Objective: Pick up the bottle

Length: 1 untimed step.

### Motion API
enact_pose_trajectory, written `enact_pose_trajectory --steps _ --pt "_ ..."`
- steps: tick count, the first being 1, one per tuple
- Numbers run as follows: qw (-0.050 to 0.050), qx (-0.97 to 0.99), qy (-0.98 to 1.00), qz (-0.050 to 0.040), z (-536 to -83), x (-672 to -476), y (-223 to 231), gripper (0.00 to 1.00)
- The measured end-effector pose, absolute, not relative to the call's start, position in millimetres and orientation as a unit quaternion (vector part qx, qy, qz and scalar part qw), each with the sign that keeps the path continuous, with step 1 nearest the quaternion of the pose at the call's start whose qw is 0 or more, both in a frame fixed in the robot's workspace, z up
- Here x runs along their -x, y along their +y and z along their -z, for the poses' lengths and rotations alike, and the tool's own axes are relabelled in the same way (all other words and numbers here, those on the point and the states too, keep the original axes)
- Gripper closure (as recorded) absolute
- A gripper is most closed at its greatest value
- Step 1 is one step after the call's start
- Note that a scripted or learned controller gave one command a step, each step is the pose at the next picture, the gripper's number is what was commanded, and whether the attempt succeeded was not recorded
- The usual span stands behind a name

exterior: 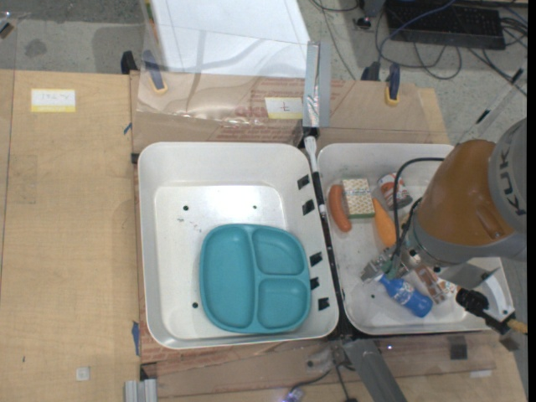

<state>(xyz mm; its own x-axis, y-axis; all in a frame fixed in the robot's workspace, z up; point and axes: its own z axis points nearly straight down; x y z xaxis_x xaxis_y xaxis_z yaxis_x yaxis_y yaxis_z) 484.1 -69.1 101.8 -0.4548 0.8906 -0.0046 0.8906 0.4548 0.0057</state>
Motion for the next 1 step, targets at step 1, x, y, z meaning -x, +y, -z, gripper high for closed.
enact_pose_trajectory --steps 1 --pt "0.001 -0.591 0.806 -0.0002 -218.5 -552.4 -11.7 1.0"
